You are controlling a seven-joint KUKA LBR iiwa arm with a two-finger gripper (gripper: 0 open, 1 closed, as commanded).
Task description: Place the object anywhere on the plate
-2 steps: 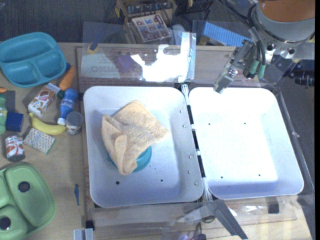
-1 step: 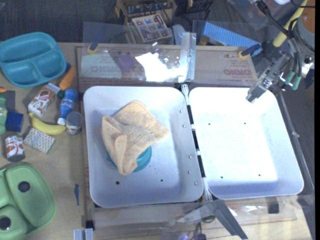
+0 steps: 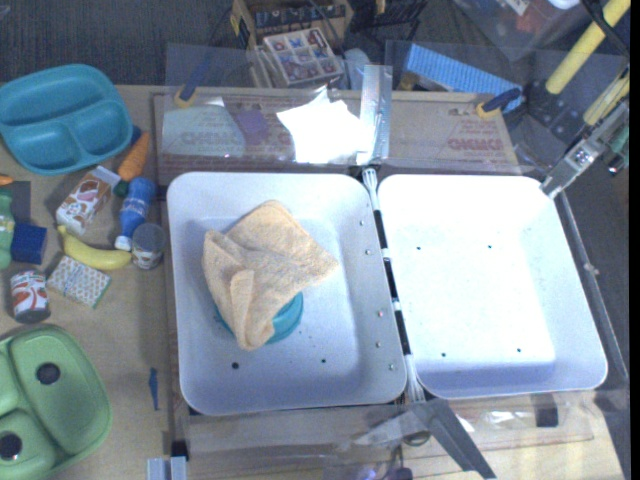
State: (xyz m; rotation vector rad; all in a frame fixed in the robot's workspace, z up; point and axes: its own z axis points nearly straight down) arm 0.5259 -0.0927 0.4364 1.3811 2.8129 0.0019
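**A:** Over at nine o'clock, the left bin (image 3: 190,368) has the action: a tan cloth (image 3: 262,266) draped over a blue plate (image 3: 290,318), with a sliver of plate rim peeking out at the cloth's five o'clock.

**B:** So it's placed?

**A:** Looks done to me; the cloth rests on the plate and nothing is gripping it.

**B:** And toward three o'clock?

**A:** The right bin (image 3: 490,278), then a bit of arm hardware (image 3: 585,158) at two o'clock. As for the tool's opening, I cannot tell.

Arm end (image 3: 588,154) at far upper-R edge, slanted diag down-L, partly out of frame
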